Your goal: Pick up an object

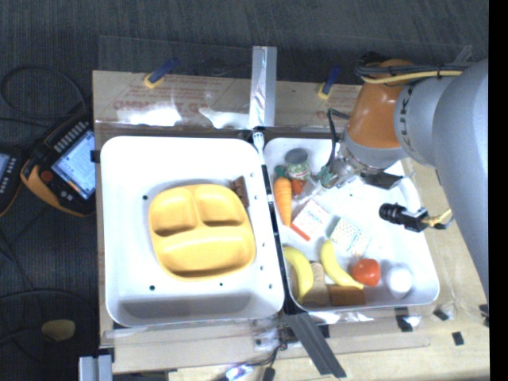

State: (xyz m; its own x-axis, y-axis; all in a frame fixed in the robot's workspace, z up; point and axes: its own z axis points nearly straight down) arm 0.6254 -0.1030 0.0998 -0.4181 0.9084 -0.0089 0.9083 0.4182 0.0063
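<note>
Bins sit side by side on the counter, and I would lower the jaws (329, 175), whose opening I cannot tell, straight down at the right bin's (425, 280) far end onto the small jar (297, 161) near them.

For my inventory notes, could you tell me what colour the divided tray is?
Yellow; the divided tray shows in the camera view.

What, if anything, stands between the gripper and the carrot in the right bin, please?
The gripper hangs over the right bin's far end. Between it and the carrot stands a small jar with a grey lid, so a straight sideways move would likely bump it; approaching from above looks clearer.
</note>
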